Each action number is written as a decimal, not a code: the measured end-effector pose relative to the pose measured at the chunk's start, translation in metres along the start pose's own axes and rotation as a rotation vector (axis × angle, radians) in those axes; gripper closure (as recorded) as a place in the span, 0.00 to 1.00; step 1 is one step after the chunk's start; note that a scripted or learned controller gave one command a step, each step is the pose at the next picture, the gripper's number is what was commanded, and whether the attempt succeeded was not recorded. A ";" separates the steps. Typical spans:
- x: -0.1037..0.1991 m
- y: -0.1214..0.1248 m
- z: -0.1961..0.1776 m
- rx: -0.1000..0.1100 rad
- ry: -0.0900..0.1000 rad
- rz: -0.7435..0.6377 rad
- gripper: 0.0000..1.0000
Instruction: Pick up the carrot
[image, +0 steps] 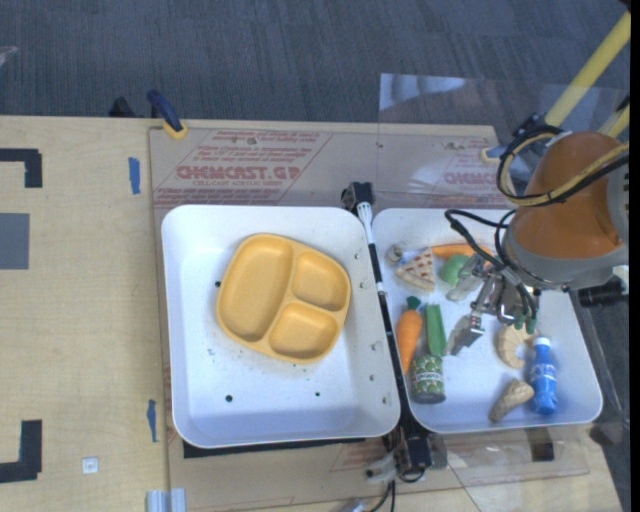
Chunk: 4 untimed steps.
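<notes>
A: Where is the carrot (408, 334)?

B: In the right bin (585, 408), close to that bin's left wall. It lies lengthwise, orange body with a small green top at its upper end, and nothing is gripping it.

A: What sits next to it?

B: A green stick-like piece (435, 329) lies just beside it on the right, roughly parallel. Below that stands a small dark jar (428, 379) with a speckled green label, near the carrot's lower tip.

A: And the pincer (484, 312)?

B: It hangs over the middle of the right bin, to the right of the carrot and apart from it. Its metal fingers (466, 333) point down and to the left. They look slightly spread with nothing between them, so I read it as released.

A: Anything else in that bin?

B: A pizza-slice toy (416, 268) near the top, a green round piece (456, 268) beside it, a blue bottle (543, 375) on the right, a pale round item (512, 346) next to the bottle, and a tan piece (511, 399) near the lower edge.

A: The other bin?

B: The left bin (195, 380) holds a yellow divided plate (284, 296) with 3 compartments. Both bins rest on the tabletop (80, 300), on a cardboard sheet (240, 165) printed in red.
</notes>
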<state>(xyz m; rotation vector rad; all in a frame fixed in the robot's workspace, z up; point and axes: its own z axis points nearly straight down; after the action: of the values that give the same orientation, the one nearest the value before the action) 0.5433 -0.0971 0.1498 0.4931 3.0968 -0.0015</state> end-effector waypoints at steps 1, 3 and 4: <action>0.042 0.042 -0.037 -0.003 0.003 0.001 0.00; -0.060 -0.058 -0.075 0.000 -0.005 0.796 0.00; -0.116 -0.042 -0.015 0.003 0.003 0.944 0.00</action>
<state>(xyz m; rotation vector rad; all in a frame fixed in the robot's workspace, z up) 0.6400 -0.1730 0.1659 1.8486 2.5372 -0.0016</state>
